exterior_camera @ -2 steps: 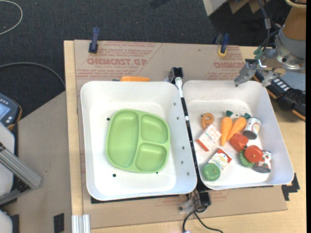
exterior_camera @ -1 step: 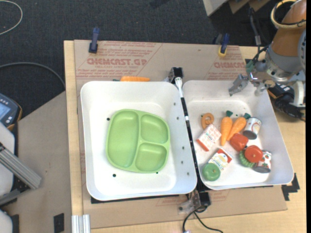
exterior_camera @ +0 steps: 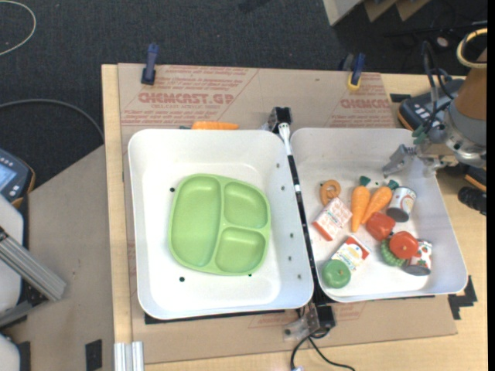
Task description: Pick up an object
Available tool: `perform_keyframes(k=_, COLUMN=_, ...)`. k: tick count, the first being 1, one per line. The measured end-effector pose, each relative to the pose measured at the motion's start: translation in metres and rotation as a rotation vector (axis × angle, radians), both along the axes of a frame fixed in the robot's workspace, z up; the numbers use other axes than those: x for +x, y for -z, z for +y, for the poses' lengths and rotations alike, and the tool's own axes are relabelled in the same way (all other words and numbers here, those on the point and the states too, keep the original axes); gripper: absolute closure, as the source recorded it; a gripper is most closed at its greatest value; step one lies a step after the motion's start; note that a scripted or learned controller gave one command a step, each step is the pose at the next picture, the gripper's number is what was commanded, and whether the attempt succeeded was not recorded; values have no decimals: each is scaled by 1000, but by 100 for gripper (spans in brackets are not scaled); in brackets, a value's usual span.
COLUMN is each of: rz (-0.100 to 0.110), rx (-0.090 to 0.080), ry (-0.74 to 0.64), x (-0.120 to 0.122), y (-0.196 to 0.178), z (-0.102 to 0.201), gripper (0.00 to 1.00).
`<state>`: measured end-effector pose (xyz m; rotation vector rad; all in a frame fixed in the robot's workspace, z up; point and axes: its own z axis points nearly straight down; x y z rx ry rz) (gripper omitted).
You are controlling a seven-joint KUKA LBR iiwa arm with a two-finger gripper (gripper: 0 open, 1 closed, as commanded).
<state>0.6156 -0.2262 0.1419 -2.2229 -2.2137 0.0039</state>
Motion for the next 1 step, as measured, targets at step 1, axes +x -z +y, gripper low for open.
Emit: perform_keyframes(k=1, rz=-5, rx=-4, ry=-3, x=-38, y=57, z=28, gripper=0)
